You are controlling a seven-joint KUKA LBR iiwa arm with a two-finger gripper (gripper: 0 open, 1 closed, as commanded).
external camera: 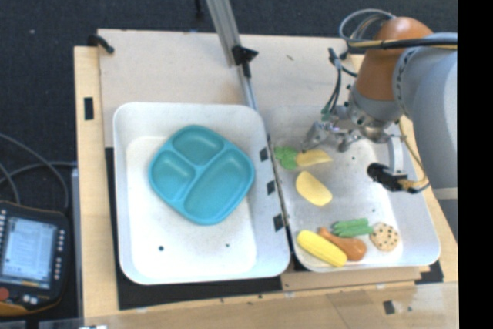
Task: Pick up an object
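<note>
Gripper [330, 131] sits low over the right bin [416, 231], can't tell what it's doing, and the closest grab is the pale yellow wedge [313, 159] just at its 7 o'clock, long axis running 3-to-9.

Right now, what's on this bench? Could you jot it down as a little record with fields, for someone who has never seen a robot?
left bin: shallow white bin holding a turquoise plastic plate with three compartments
right bin: shallow white bin holding toy food
near the tool: pale yellow wedge with a green leafy piece
middle: yellow oval piece
front edge: yellow banana-shaped piece, orange carrot with green top, speckled round cookie
arm: grey with an orange band, reaching in from the right
tool: above the right bin's far end, close to the wedge
</note>
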